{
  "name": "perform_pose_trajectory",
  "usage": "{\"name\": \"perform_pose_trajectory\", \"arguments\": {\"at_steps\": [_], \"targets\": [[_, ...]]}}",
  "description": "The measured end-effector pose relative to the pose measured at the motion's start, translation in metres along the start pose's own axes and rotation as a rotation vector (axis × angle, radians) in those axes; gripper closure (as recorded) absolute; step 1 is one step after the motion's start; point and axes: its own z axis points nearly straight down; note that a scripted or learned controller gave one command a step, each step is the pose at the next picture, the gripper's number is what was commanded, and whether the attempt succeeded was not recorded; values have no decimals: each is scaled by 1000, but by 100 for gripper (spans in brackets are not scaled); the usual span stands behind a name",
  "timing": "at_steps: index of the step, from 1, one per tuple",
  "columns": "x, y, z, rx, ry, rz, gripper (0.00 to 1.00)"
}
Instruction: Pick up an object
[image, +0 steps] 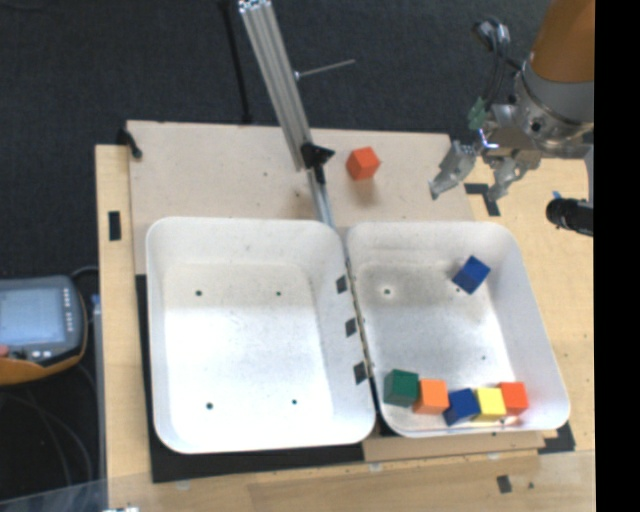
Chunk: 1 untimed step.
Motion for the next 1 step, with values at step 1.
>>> {"name": "perform_pose_trajectory", "arguments": {"at_steps": [1], "targets": [[-91, 30, 52, -6, -4, 5, 0]]}}
